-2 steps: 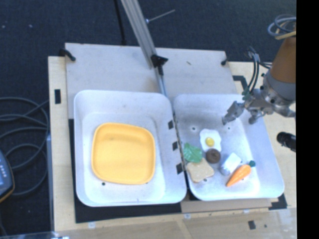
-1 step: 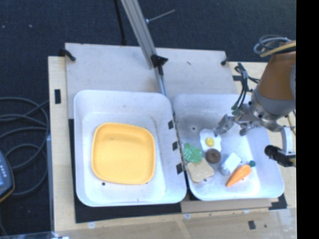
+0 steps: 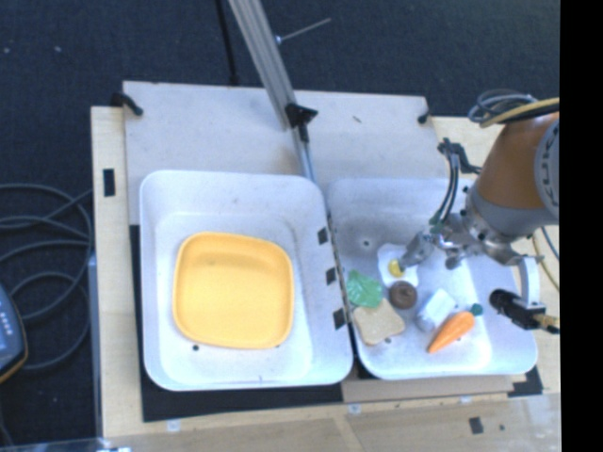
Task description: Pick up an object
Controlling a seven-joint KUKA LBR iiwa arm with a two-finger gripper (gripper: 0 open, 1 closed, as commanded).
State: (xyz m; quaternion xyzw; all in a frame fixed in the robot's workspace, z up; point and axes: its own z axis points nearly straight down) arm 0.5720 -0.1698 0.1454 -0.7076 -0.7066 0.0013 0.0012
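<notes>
The right bin holds a cluster of small objects. Among them are a green leafy piece, a tan toast slice, a brown round piece, an orange carrot, a white block and a small white-and-yellow piece. My gripper hangs over the middle of this bin, just above and to the right of the white-and-yellow piece. Its fingers stand open with nothing between them.
The left bin holds a square yellow plate. A grey metal strut slants down from the top to the back wall between the bins. The arm comes in over the right bin's right edge.
</notes>
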